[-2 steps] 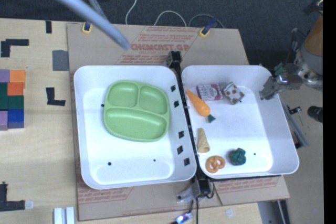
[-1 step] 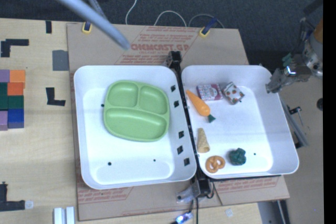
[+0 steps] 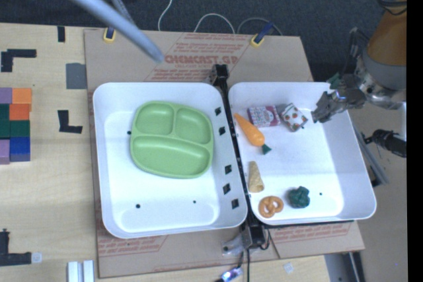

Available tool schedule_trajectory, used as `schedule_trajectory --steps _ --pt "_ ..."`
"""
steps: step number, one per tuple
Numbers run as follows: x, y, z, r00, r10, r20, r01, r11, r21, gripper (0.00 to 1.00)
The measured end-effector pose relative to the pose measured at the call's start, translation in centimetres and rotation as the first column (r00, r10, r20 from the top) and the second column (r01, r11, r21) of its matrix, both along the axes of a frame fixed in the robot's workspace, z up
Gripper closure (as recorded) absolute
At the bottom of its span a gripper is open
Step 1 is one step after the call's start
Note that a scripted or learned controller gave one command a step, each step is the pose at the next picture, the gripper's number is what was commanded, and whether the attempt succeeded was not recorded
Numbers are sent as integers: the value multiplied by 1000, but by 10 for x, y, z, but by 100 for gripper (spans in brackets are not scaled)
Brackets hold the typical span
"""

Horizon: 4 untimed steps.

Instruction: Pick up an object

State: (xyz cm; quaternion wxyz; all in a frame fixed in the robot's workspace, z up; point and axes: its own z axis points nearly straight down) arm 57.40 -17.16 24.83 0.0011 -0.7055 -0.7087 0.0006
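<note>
The right bin (image 3: 344, 162) holds several small items. An orange carrot (image 3: 250, 131) lies near its left wall, with a pink-and-white packet (image 3: 264, 115) and a small white die-like piece (image 3: 293, 117) behind it. Toward the front are a tan cone-shaped piece (image 3: 255, 176), a pretzel (image 3: 269, 206) and a green broccoli-like lump (image 3: 299, 196). My gripper (image 3: 326, 107) hangs over the bin's back right area, just right of the white piece and apart from it. Nothing shows between its dark fingers.
The left bin (image 3: 112, 162) holds a green divided plate (image 3: 173, 139). A black divider with clips (image 3: 228, 142) runs between the bins. Coloured blocks (image 3: 14, 125) sit at the far left of the bench. The grey arm with its orange band (image 3: 388, 36) fills the upper right.
</note>
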Motion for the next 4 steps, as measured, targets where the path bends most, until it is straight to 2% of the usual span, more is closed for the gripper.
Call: schedule_trajectory --steps 1,2,3,4 --pt "4 54 6 1000 1 2 -1 1000 0 100" --pt "8 102 -8 1000 1 0 -1 1000 0 100" --pt "4 149 -4 1000 0 1 0 1000 0 100" --pt "-3 204 -18 1000 2 -1 -2 1000 0 100"
